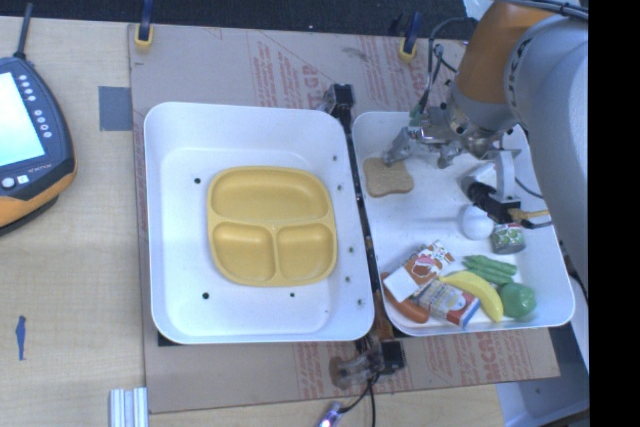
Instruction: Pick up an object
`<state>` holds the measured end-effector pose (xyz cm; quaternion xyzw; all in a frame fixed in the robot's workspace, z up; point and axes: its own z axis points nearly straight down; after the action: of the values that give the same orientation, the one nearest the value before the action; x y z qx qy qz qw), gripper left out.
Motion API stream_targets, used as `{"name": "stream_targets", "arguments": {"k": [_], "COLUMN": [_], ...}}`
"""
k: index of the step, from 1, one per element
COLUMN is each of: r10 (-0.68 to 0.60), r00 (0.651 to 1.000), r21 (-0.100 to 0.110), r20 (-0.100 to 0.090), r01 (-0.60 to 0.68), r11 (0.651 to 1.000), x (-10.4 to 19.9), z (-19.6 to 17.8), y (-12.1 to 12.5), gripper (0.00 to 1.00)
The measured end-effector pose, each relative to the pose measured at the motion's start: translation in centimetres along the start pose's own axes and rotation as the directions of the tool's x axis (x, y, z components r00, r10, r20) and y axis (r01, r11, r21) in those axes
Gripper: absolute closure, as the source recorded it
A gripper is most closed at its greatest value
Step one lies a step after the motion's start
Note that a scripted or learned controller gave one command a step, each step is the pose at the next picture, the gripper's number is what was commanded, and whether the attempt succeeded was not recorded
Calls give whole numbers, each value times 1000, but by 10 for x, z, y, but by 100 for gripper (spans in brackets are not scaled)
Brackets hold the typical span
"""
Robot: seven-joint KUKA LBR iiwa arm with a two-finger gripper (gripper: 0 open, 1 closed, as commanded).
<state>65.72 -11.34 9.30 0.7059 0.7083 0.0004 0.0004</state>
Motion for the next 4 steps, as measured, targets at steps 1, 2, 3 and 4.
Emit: {"name": "stream_targets", "arguments": {"k": [1, 2, 3, 4], "r10": [1, 0, 1, 1], "r00": [1000, 1000, 1000, 1000], "r21": [2, 3, 2, 2], "r20": [1, 1, 0, 0], "r01": [-1, 0, -1, -1], "r11": [1000, 1000, 1000, 1000], "x": [17, 20, 14, 19], "z": [0, 0, 0, 0], "y": [0, -1, 0, 0], "gripper": [0, 0, 0, 0]}}
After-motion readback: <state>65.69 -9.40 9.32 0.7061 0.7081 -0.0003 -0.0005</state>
